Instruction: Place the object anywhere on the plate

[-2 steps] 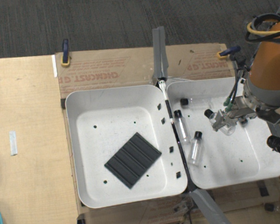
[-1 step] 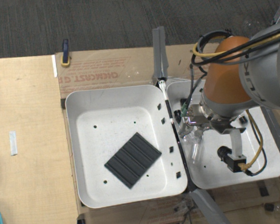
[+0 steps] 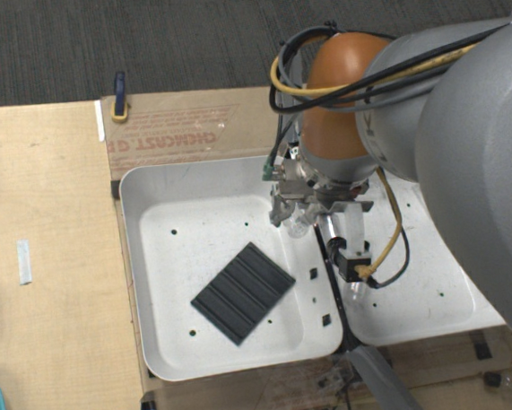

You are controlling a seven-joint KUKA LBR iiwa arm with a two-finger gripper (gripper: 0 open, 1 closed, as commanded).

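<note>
Camera view. Nearest the lens, the grey arm (image 3: 479,178) with its orange band (image 3: 340,92) is seen reaching in from the right over the two bins. The gripper (image 3: 297,212) is seen low over the far right part of the left bin (image 3: 153,255), just short of the seam between the bins. Something pale and clear appears under the gripper housing; whether an object is carried cannot be told from this slant, so the object's place is recorded as unresolved. Whether the gripper is apart or together cannot be told either; it is hidden by the wrist and cables.

A dark ribbed plate (image 3: 244,293) is noted lying flat on the left bin's floor, nearer the camera than the gripper and to its left, apart from it. Its long axis is set diagonally, from near-left to far-right, the far-right corner pointing toward the gripper.

Judgement: the coming move is taken to be a short travel from the gripper toward the near left, ending above the plate's middle.
</note>
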